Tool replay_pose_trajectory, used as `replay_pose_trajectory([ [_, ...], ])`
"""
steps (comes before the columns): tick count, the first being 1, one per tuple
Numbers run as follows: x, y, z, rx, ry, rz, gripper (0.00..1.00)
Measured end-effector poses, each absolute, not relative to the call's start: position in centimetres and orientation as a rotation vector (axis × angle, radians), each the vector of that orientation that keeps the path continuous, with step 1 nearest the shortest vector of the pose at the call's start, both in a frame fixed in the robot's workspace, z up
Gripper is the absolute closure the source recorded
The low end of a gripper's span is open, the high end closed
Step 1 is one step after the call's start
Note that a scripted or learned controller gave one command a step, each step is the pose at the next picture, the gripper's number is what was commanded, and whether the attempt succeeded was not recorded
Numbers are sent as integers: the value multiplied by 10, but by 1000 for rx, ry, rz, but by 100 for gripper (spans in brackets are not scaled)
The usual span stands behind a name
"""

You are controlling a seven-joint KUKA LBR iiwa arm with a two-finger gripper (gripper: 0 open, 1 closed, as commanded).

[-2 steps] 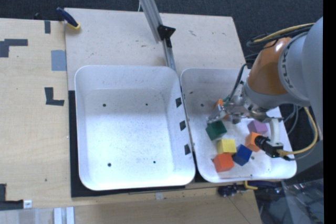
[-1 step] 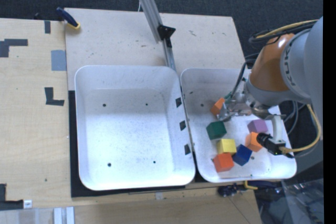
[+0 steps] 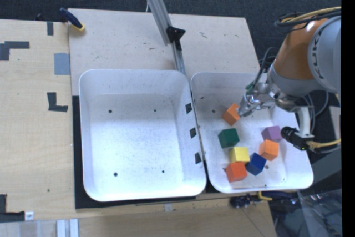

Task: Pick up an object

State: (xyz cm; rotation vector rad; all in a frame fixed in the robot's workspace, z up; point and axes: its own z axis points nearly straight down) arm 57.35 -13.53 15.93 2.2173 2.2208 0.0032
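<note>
One orange cube (image 3: 231, 114) sits just beside jaws.

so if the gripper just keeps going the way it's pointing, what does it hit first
Most likely the orange block. The gripper angles down toward the left, with that block right at its tip. Whether they already touch is unclear from this slanted view.

Two white bins sit side by side on the table (image 3: 138, 36). The left bin (image 3: 89, 136) is at frame centre. The right bin (image 3: 294, 175) holds an orange cube (image 3: 231, 115), a green cube (image 3: 228, 137), a yellow cube (image 3: 240, 154), a red cube (image 3: 236, 171), a blue cube (image 3: 256, 164), a purple cube (image 3: 272, 133) and a second orange cube (image 3: 269, 149). The hand (image 3: 248, 107) hangs just right of the upper orange cube, at the bin's upper middle.
</note>
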Motion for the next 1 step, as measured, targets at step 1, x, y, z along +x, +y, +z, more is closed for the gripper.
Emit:
replay_pose_trajectory([
  [1,573,-134,202,2218,2221,3,100],
])
